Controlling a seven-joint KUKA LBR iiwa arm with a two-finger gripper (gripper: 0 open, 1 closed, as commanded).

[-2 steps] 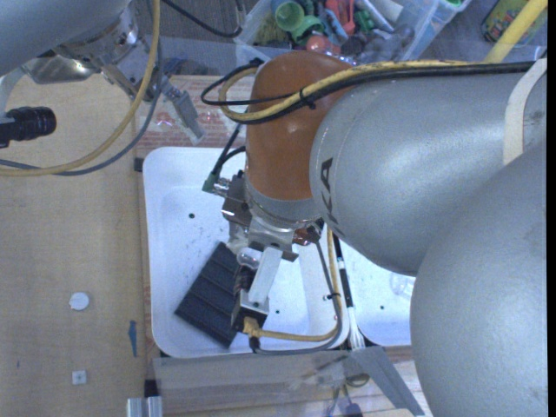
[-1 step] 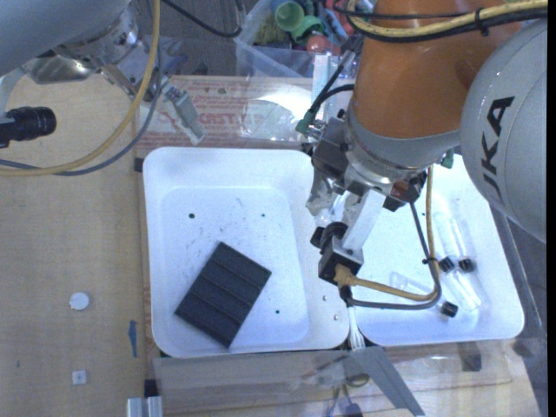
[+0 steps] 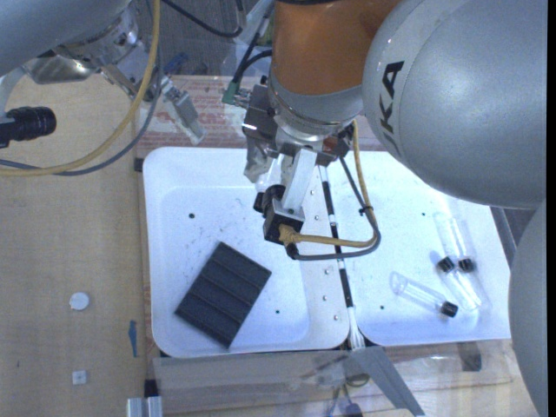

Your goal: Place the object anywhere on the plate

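Likely the object, the slab [image 3: 223,294] lies flat in the left bin [image 3: 174,233], down-left of the gripper [image 3: 278,181] and near it, long axis slanting upper right to lower left, while the tubes [image 3: 424,292] lie well apart in the right bin [image 3: 408,189]; whether the gripper holds anything I cannot tell

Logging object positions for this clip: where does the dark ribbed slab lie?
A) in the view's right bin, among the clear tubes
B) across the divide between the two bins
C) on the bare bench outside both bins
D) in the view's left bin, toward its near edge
D: the dark ribbed slab lies flat in the left bin, while the clear tubes lie in the right bin.
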